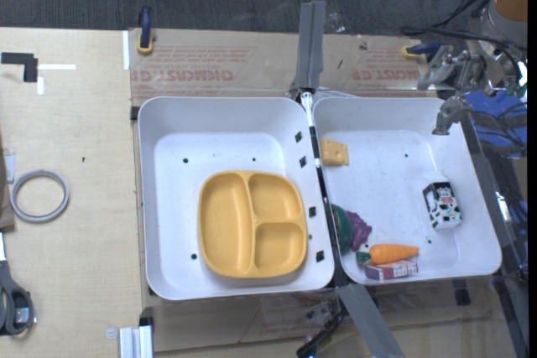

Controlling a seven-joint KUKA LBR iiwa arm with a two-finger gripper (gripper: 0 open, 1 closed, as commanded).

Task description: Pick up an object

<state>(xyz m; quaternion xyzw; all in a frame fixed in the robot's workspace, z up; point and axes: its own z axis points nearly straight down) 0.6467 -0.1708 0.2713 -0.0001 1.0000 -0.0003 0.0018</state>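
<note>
The right bin (pixel 394 126) holds several small items. A yellow cheese wedge (pixel 335 153) lies near its left wall. A black-and-white toy (pixel 442 205) sits by the right wall. An orange carrot (pixel 393 252) rests on a pink box (pixel 393 269) at the front edge, and a purple grape bunch (pixel 357 226) with a green piece (pixel 342 221) lies at the front left. My gripper (pixel 453 92) hangs above the bin's far right corner, apart from all of them, with nothing seen in it.
The left bin (pixel 159 180) bears a yellow divided plate (pixel 252 222). A grey tape roll (pixel 38 195) and scissors (pixel 15 310) lie on the wooden bench at left. A grey post (pixel 310 46) stands behind the bins. Cables (pixel 495 121) run along the right side.
</note>
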